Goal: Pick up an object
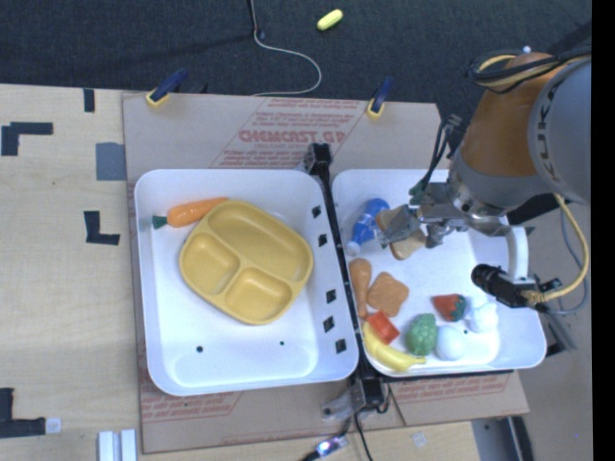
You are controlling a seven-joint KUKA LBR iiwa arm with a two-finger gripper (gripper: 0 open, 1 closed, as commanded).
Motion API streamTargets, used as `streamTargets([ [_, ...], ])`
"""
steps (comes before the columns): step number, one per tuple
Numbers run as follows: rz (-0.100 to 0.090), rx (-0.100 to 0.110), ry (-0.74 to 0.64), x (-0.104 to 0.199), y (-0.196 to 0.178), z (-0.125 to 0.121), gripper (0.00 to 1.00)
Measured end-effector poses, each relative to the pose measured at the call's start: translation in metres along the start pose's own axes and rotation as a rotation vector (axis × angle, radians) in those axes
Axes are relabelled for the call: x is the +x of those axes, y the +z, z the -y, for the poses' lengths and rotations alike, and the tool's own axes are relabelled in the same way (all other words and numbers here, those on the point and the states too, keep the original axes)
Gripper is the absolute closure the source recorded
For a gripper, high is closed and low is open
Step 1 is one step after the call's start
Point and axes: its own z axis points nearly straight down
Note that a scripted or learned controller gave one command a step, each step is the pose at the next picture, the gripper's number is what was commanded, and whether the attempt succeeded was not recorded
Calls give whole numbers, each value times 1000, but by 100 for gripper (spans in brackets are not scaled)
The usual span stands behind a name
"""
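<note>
My gripper (408, 230) hangs low over the upper left part of the right bin (524, 358). A tan toy piece (405, 249) sits right under it, touching or nearly touching it. A blue toy bottle (369, 221) lies just to the gripper's left. Below these lie a sausage (359, 281), an orange bread-like piece (387, 294), a red pepper (381, 327), a banana (392, 356), a green broccoli (421, 334), a strawberry (449, 306) and a white piece (452, 345).
The left bin (154, 286) holds a yellow divided plate (248, 260) and a carrot (197, 211) at its upper left. A black divider (332, 257) separates the bins. A cable-wrapped black part of the arm (500, 284) overhangs the right bin's right side.
</note>
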Motion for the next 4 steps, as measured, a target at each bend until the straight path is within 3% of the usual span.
streamTargets([
  [1, 1, -3, 0, 18, -14, -53, 100],
  [2, 2, 3, 5, 11, 5, -56, 100],
  [3, 1, -1, 3, 14, -17, -55, 100],
  [4, 2, 3, 4, 13, 4, -57, 100],
])
